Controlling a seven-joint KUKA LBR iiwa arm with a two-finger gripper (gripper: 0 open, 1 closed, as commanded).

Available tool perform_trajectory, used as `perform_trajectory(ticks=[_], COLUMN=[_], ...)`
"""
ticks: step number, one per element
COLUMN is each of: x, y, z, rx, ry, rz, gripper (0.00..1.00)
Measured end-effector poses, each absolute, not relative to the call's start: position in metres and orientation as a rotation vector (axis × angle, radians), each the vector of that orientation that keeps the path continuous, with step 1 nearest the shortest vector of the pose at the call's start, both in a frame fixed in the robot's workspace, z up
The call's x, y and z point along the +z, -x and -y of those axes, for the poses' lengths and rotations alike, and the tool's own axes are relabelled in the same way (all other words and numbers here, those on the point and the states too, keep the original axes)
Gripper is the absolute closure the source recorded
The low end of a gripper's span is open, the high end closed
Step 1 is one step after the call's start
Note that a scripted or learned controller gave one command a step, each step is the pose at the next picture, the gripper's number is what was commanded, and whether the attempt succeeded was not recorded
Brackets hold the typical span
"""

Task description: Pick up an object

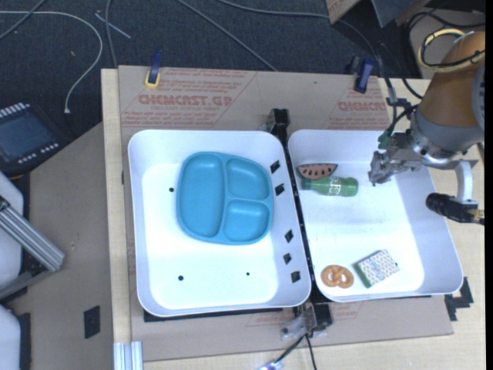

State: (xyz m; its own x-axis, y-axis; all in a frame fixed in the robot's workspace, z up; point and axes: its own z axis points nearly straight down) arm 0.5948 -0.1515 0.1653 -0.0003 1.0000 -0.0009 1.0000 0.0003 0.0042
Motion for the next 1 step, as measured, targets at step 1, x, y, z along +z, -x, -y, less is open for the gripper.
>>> perform_trajectory(ticks=[1], x=[0.2093], y=[-0.5934], z=[0.1499], rx=[0.005], ry=[-2.217], rz=[-2.219], gripper=[1.0])
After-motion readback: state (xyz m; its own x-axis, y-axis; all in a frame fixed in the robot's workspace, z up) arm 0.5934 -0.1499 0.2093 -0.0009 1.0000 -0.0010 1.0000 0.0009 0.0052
